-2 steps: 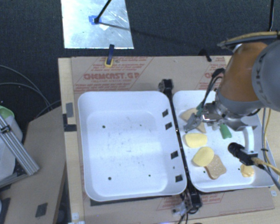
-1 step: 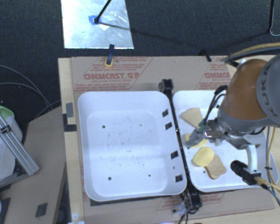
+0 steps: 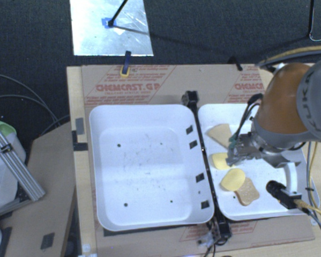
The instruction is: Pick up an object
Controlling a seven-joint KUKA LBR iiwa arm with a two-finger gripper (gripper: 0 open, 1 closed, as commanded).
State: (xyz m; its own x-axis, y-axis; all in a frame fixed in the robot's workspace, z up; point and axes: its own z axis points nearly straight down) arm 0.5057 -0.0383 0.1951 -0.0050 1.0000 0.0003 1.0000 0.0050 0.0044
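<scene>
Several flat food-like pieces lie in the right bin [image 3: 224, 209]. A tan wedge [image 3: 220, 134] rests near its upper left. A small yellow piece [image 3: 219, 161] sits below that, a yellow disc [image 3: 232, 179] lower still, and a brown toast-like slice [image 3: 248, 191] touches the disc's lower right edge. My gripper [image 3: 236, 154] hangs low over the bin, just right of the small yellow piece and partly covering it. The arm's body hides its fingertips.
The left bin [image 3: 146, 166] is a wide white tray with a few dark specks. A black clip rail [image 3: 201, 161] joins the two bins. Cardboard [image 3: 147, 85] lies under both. The grey and orange arm [image 3: 291, 110] covers the right bin's right half.
</scene>
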